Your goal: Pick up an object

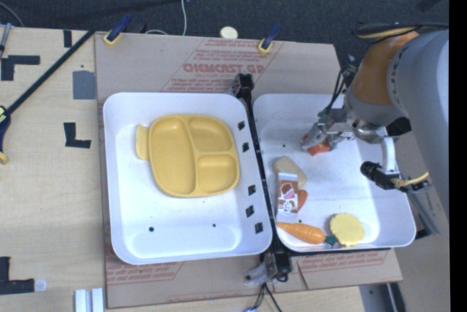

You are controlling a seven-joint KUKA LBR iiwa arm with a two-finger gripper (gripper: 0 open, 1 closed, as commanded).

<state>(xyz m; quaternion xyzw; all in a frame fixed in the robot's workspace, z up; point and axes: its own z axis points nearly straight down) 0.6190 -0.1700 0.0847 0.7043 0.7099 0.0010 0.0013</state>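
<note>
Blurring the end effector (319, 141), something small, red, unidentifiable.

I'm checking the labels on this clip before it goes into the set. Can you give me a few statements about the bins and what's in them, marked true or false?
1. The yellow divided plate lies in the left bin. True.
2. The carrot lies in the left bin beside the plate. False: it lies in the right bin, near its front edge.
3. The gripper is over the right bin. True.
4. The yellow round piece sits on the plate. False: it sits in the right bin, just right of the carrot.
5. The plate's compartments hold food. False: they hold nothing.
</note>
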